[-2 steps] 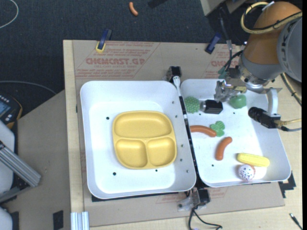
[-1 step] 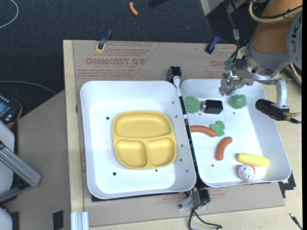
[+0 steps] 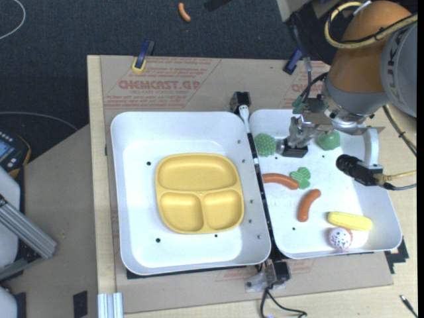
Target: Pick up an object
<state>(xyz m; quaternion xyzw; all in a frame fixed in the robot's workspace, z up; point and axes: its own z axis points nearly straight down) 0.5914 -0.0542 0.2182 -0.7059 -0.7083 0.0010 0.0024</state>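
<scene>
Pincer (image 3: 296,146) hangs low over the far part of the right bin (image 3: 384,211), its dark tip close to the bin floor; whether its fingers are parted or closed cannot be told from this slanted view, and nothing can be seen between them. The closest thing is a green knobbly toy (image 3: 265,144) just beside the tip at nine o'clock, lying against the bin's left wall. Another green piece (image 3: 328,139) sits at three o'clock, partly under the wrist. At six o'clock, a little further off, an orange-red sausage (image 3: 280,181) lies with its long axis running roughly nine to three, a small green floret (image 3: 302,175) touching its right end. My judgement: the nine o'clock toy is the likeliest target, needing only a short sideways shift.
</scene>
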